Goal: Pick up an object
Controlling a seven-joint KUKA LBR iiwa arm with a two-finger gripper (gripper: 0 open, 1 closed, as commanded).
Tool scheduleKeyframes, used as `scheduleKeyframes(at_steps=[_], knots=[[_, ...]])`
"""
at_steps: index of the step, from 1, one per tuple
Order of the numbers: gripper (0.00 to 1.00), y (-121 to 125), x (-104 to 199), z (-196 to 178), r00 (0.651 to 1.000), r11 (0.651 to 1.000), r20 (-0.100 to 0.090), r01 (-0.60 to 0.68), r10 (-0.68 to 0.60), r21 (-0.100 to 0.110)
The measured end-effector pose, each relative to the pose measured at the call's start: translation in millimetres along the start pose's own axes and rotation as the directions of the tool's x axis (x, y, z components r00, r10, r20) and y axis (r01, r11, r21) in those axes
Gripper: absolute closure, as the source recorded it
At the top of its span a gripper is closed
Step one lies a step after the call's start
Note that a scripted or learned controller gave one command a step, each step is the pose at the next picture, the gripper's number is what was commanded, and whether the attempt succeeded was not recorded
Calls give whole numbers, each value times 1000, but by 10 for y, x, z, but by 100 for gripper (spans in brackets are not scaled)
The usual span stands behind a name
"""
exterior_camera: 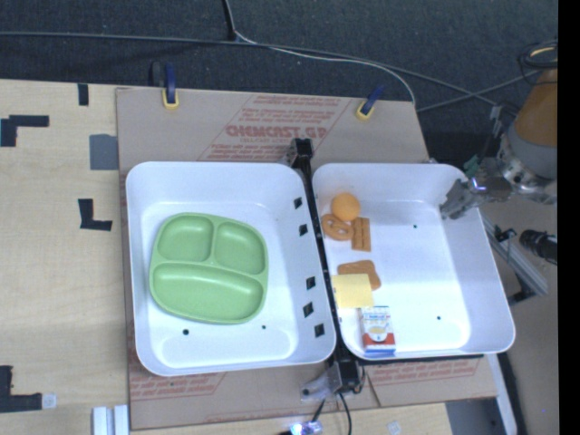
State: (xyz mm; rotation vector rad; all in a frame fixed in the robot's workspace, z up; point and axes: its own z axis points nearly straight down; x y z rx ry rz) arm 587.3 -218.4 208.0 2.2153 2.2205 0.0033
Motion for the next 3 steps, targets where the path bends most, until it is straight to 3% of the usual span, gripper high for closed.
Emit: scheduleKeyframes(at_steps=[1, 3], knots=[[100, -36, 92, -563, 1000, 1000, -1, 1, -1, 1], [100, -174, 1171, -273, 1000, 1000, -3, 3, -3, 7]])
